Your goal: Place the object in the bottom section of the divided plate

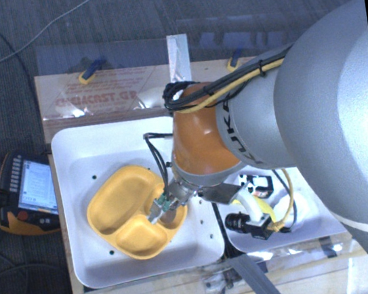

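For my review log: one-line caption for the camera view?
Arm's hand low over yellow divided plate in left white bin.

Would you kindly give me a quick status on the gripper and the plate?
Gripper low over yellow divided plate, at its right edge. Small green object at gripper tip; grasp unconfirmed. Plate sits in left bin.

Black letters "UK", cut off, on the grey arm [283,121] just beside its orange band. Faint reddish print on the clear sheet over the cardboard [94,94] behind the bins, too blurred to read.
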Controlling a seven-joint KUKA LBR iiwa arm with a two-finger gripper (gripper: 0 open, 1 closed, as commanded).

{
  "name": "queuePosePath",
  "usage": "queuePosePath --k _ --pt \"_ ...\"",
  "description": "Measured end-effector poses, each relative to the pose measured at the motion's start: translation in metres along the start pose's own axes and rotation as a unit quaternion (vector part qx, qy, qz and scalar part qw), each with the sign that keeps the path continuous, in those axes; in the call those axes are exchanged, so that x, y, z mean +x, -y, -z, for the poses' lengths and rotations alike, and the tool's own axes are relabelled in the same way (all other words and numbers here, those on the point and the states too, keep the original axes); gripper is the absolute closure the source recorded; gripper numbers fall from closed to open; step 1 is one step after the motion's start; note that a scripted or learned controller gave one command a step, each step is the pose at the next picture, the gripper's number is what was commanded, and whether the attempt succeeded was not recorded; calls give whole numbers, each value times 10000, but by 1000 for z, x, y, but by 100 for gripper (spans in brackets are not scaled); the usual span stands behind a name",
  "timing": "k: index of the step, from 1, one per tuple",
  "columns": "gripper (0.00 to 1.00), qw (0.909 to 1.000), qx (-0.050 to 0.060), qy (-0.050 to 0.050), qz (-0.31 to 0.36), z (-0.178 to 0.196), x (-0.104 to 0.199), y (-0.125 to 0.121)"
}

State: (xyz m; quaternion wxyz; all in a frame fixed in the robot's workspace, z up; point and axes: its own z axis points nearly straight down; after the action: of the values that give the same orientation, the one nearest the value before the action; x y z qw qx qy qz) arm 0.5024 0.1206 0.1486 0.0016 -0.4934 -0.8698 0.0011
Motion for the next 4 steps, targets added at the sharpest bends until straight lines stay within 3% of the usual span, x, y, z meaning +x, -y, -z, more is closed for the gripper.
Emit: queuePosePath --k 1,2,3,4 --pt "100 9960 -4 15 -897 63 -4 -30" --pt "100 9857 13 21 -1685 -7 7 -35" --pt "100 9792 7 5 -2030 11 -13 -45" --pt "100 9729 12 17 -2312 -23 -9 -19"
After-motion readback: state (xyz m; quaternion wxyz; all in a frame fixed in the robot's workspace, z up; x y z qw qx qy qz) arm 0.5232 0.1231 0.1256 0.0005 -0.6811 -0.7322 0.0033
